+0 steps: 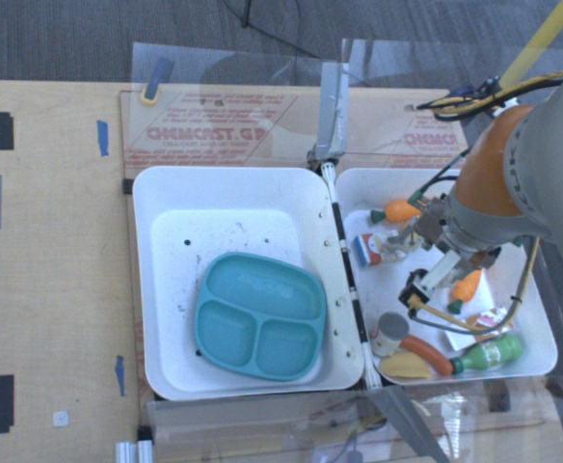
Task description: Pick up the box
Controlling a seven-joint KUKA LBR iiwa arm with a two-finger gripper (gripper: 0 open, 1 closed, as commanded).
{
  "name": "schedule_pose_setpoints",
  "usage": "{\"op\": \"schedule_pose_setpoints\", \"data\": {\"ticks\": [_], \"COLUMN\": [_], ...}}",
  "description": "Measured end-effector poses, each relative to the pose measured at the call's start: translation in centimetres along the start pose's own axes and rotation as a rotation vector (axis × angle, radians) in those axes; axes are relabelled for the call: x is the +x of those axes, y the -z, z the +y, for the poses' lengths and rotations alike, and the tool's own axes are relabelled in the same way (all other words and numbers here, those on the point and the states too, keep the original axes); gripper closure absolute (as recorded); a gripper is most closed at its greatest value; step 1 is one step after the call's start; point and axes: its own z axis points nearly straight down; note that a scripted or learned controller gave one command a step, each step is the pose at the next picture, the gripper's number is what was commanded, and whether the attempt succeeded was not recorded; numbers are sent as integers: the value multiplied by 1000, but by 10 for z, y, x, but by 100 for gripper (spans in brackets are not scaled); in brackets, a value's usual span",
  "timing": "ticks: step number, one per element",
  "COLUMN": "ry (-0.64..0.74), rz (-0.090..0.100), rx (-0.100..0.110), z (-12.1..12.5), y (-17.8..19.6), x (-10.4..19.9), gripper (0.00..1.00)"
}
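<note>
- Target: small white box with red and blue print (366,250), lying in the right bin (544,353) close to its left wall, just below an orange carrot-like toy (400,210).
- Best taken from straight above, centred on the box and closing across its narrower side.
- Probably light and quick to skid, so worth avoiding any sideways nudge toward the wall.
- Little room on the wall side, by the look of it; better to descend slowly there.
- No trouble expected from the grey can (390,332) or the green bottle (490,352), both well apart from the box.
- Gripper (398,247): sits low in the right bin just to the right of the box; touching it or merely beside it, impossible to say.
- Cannot tell whether open or closed; nothing seen held in it.
</note>
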Motion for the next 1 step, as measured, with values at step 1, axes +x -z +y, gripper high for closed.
{"op": "schedule_pose_setpoints", "data": {"ticks": [1], "ry": [27], "rz": [-14], "rx": [12], "z": [-37], "y": [-4], "x": [-97], "gripper": [0]}}
